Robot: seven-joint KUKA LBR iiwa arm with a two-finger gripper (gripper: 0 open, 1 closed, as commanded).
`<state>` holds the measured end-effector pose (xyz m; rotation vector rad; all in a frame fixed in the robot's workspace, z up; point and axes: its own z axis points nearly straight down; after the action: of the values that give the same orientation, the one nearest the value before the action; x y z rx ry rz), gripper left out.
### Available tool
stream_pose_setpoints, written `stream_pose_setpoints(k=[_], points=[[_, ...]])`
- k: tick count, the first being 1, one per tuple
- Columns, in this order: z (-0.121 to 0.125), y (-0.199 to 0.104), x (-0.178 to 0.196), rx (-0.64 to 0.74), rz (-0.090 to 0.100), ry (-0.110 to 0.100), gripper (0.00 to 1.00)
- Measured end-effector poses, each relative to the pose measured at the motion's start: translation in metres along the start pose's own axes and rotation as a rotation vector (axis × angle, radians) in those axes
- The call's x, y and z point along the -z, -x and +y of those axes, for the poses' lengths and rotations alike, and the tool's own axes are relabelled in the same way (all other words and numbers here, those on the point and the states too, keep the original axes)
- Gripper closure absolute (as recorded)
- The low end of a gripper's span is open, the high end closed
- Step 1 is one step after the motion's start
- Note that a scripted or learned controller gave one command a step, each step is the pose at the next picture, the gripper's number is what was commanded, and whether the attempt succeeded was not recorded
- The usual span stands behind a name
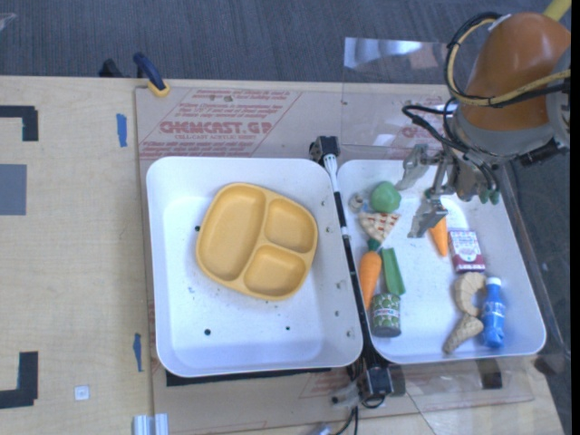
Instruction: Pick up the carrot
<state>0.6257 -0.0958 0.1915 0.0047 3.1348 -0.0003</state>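
The carrot (369, 274) lay untouched near the left wall of the right bin (526, 333), just beside a green stick (392, 271). The hand (433, 214) hovered open at upper right, gripping nothing, so the pick was not yet done.

Tan wood counter (63, 270) with 2 white bins (172, 333) side by side on a clear printed sheet (217, 120).

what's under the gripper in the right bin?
Under the gripper an orange piece pokes out beside the red-and-white carton; its upper end is covered by the fingers. The carrot lies apart, to the view's left, near the green ball.
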Motion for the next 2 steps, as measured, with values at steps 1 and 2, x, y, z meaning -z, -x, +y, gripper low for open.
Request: stream_pose_setpoints(k=[1, 2], points=[[-0.056, -0.017, -0.094, 0.196, -0.007, -0.001, 0.0], [-0.055, -0.015, -0.083, 0.196, -0.014, -0.002, 1.0]])
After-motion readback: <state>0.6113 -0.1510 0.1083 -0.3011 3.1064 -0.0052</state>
